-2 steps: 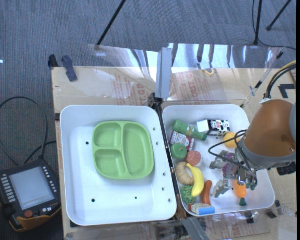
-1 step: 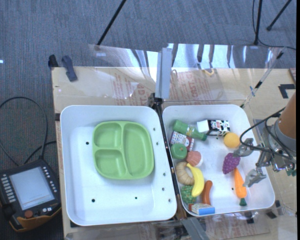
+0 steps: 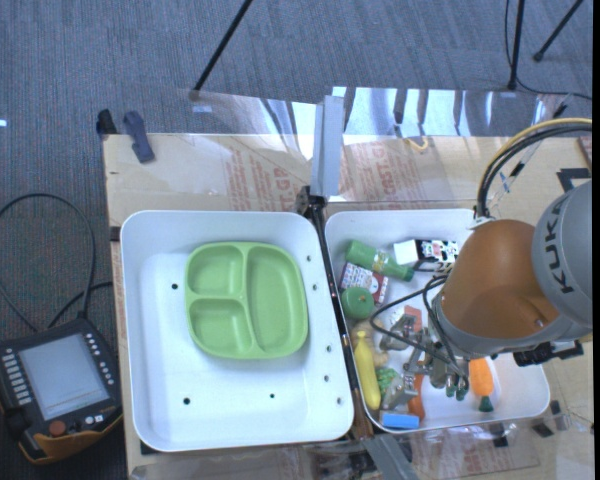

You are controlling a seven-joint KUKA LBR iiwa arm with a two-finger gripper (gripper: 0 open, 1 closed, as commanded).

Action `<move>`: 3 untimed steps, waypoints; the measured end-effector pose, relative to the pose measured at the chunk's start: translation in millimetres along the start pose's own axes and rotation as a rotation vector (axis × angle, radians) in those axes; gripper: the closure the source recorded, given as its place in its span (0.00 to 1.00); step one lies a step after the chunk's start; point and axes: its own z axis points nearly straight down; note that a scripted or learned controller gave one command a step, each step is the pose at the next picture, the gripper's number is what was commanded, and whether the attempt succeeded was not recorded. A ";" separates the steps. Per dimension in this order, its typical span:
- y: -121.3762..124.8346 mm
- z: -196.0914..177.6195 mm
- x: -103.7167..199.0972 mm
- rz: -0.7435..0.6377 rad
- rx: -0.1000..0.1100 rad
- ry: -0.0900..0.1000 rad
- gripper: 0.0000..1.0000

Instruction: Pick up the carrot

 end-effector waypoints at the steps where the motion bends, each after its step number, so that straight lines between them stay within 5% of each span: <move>1: 137.6 77.9 24.4 0.249 0.000 -0.008 0.00; 2: 0.7 56.2 19.4 0.145 -0.002 0.004 1.00; 3: 1.5 46.9 18.5 0.144 -0.004 0.004 1.00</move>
